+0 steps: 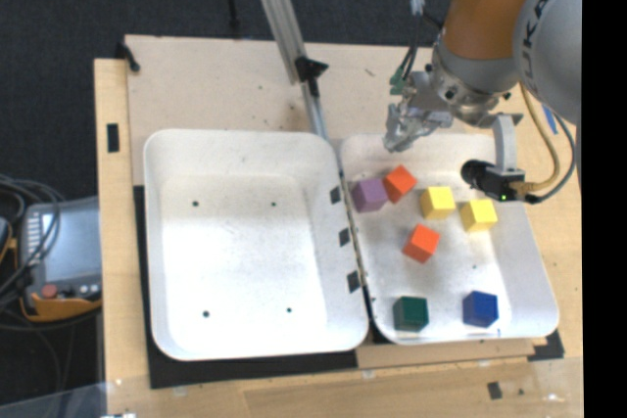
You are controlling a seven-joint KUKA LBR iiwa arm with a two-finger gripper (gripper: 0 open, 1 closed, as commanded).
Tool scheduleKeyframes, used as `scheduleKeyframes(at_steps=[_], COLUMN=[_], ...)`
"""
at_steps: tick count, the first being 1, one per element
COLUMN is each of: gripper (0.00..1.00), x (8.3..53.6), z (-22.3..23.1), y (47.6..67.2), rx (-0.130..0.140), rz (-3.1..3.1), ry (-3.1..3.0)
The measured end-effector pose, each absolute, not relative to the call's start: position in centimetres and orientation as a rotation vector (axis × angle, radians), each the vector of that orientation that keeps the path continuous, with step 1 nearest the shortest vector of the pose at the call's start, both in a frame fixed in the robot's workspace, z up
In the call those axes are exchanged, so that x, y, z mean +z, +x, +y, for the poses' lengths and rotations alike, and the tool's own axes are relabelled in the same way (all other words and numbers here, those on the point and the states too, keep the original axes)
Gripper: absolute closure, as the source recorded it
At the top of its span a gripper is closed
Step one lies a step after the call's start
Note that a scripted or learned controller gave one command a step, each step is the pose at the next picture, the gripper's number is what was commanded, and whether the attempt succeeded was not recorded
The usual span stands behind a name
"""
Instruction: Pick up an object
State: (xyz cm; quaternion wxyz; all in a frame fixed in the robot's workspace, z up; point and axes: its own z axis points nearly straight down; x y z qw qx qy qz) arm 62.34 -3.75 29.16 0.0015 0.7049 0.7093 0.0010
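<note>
- While two shallow white bins are borne side by side on a pale wooden bench (196,93), dark carpet is seen around the bench, with cables and a grey pendant (59,255) at the view's left.
- A slanted metal post (279,10) is fixed behind the bins, and its foot is set near the seam between them.
- The left bin (162,210) is marked by small dark dots on its floor.
- The right bin (534,284) is filled with seven cubes: a purple cube (369,195) touching an orange cube (400,182), two yellow cubes (438,202) just beside each other, a second orange block (421,243), a green cube (411,312) and a blue cube (480,308).
- The gripper (400,130) is held above the right bin's far left corner, near the orange cube; whether its fingers are parted cannot be told, and nothing is seen between them.
- No long axis is offered by the cubes; the orange ones are turned corner-on to the bin walls.
</note>
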Motion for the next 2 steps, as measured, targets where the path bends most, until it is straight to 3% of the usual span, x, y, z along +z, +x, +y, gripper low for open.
scheduleKeyframes(at_steps=[2], gripper=[1.00], x=[28.3], z=[7.3], y=[63.4], rx=[0.007], rz=[2.226], ry=[2.211])
